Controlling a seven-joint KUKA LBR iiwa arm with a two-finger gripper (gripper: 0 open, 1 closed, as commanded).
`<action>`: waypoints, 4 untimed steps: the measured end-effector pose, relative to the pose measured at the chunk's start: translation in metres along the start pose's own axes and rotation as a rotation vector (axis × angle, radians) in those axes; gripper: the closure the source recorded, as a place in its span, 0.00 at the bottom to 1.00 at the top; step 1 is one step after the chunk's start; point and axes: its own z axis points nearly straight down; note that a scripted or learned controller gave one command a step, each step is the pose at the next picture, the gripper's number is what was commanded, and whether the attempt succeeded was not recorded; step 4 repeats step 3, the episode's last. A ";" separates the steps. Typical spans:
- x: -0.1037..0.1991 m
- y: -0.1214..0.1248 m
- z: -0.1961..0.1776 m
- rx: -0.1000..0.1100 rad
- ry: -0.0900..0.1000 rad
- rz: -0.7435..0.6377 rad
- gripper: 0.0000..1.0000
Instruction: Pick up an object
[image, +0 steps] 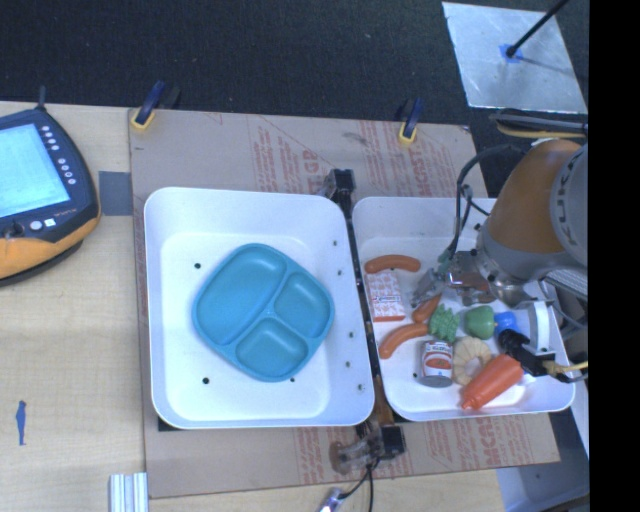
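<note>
A: Any writing you can read?

B: Not really. The cardboard sheet (300, 150) under both bins carries faint red print, too faded to make out. A small red-and-white packet (385, 295) in the right bin (400, 215) and a little can (436, 362) both have labels, but the letters are too small to read.

A: Where are the things to pick from?

B: All in the right bin. A sausage (393, 264) lies toward 12 o'clock, another sausage (402, 337) near the middle, the can at about 6 o'clock. A big carrot (492, 382) leans on the rim at 5 o'clock. Broccoli (443, 324), a green round piece (480, 321) and a pale lumpy piece (470, 356) crowd together at the centre, with a blue bit (507, 322) beside them.

A: And the claw?

B: The claw (440, 283) is low in the right bin, around 1 o'clock from the broccoli, just beside a small carrot (427, 307). I cannot tell how wide it stands or whether anything sits in it.

A: Open room?

B: The left bin (165, 300) holds just a blue divided plate (264, 311), with bare white floor all round it. On the counter (70, 400) at 9 o'clock sits a teach pendant (40, 190). Two clamps (148, 105) grip the cardboard's 12 o'clock edge.
</note>
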 end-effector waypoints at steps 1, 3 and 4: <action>-0.001 0.000 -0.010 0.002 -0.001 -0.001 1.00; 0.173 0.008 -0.222 -0.002 0.000 0.000 1.00; 0.173 0.008 -0.222 -0.002 0.000 0.000 1.00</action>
